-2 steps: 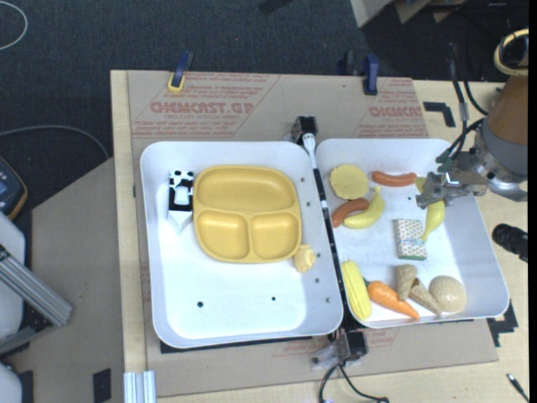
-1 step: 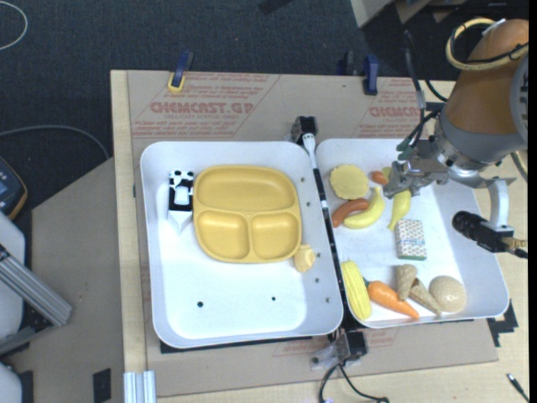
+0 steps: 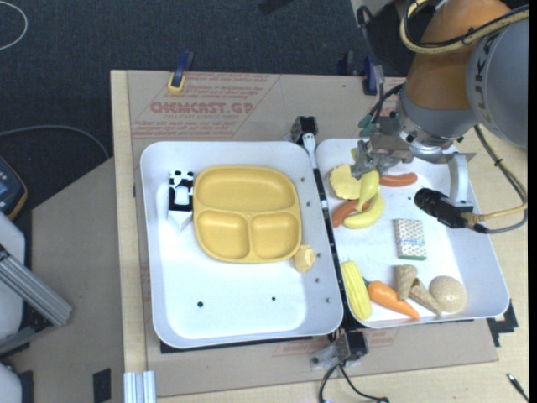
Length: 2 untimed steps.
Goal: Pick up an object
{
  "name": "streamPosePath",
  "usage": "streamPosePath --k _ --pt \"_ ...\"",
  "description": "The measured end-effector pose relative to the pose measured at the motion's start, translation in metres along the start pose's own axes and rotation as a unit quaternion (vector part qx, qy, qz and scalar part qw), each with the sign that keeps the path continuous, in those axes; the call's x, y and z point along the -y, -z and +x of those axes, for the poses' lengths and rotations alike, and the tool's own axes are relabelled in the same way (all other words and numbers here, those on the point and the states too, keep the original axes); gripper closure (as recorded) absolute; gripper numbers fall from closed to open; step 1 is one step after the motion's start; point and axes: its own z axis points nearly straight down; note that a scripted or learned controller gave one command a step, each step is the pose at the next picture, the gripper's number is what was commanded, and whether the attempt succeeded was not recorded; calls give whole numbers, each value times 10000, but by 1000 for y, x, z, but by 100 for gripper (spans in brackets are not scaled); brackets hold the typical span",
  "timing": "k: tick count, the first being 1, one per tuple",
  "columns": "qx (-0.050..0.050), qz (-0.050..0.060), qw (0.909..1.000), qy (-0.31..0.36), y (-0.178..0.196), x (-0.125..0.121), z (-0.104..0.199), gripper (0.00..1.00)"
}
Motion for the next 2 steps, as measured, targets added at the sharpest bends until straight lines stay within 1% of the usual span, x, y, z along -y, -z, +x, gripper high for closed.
streamPosePath --k 1,2 --pt "1 3 10000 -11 11 -9 24 100" --pt "3 34 10000 -29 8 -7 28 100"
